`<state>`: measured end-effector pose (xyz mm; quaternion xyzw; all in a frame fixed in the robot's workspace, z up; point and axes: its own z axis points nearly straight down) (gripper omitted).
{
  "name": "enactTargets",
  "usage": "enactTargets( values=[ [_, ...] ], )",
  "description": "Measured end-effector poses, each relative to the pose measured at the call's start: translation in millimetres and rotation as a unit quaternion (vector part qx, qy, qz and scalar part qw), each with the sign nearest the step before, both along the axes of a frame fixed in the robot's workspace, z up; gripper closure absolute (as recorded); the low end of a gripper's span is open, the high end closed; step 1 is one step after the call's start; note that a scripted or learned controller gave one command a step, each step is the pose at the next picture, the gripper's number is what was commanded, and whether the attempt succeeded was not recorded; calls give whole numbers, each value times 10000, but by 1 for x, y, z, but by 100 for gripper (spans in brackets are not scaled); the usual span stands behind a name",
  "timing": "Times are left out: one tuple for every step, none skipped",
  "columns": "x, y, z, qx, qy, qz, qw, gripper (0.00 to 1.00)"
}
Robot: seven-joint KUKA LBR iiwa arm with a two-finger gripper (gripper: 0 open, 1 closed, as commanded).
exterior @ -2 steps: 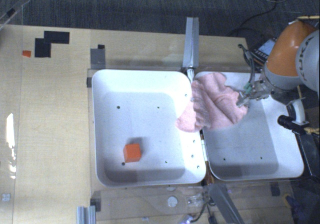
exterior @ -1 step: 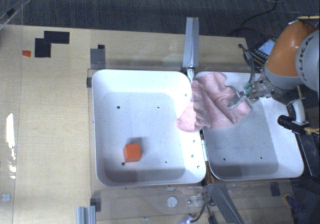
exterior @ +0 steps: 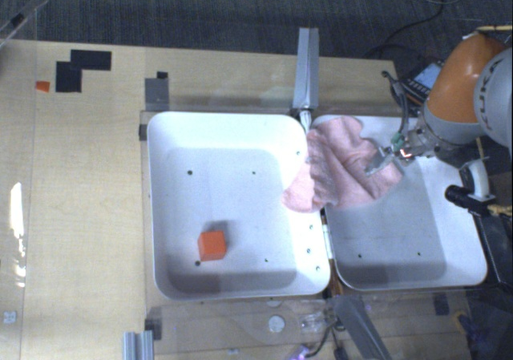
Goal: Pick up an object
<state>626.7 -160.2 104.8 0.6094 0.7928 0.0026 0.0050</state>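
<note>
Cloth: we see a pink cloth crumpled at the upper-left corner of the right bin, draped over the shared rim so that its lower-left fold hangs into the left bin. We judge that it lies this way because it is bunched against the bin wall.
Block: an orange block sits alone near the lower-left corner of the left bin, well apart from the cloth.
Gripper: the gripper is at the cloth's right edge, its tips down in the folds. We cannot tell whether they are spread or pinched.
Arm pose: the arm reaches in from the right over the right bin's upper edge, the wrist angled down and leftward toward the cloth.
Step in hand: we judge this to be an attempt on the cloth, with no grasp confirmed.
</note>
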Motion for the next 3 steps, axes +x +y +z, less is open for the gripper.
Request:
enactTargets(
  values=[
    [-3,30,-15,-5,-9,210,9998,0],
    [0,31,-3,-10,-51,220,9997,100],
    [43,104,81,2,13,692,9976,100]
  ],
)
